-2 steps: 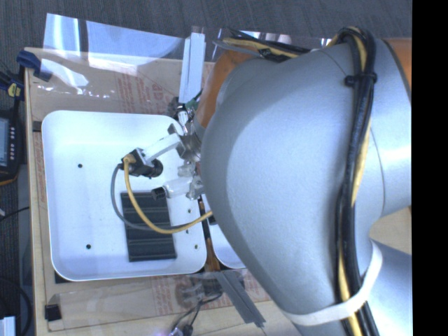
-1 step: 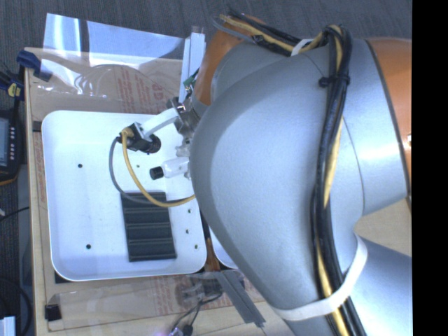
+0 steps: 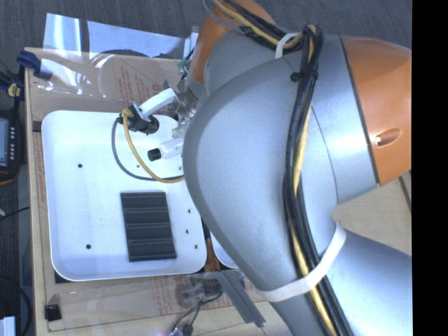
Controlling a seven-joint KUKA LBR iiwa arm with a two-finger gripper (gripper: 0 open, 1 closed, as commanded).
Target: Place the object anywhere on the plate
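1 dark ridged block (image 3: 148, 225), 1 white bin (image 3: 70, 187)

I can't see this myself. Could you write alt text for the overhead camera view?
A big grey robot arm with orange bands fills the right side, reaching over a shallow white plastic bin on a wooden bench. A dark ribbed rectangular block lies flat in the bin's lower part, and a yellow-and-black cable loops from the wrist fittings above it.
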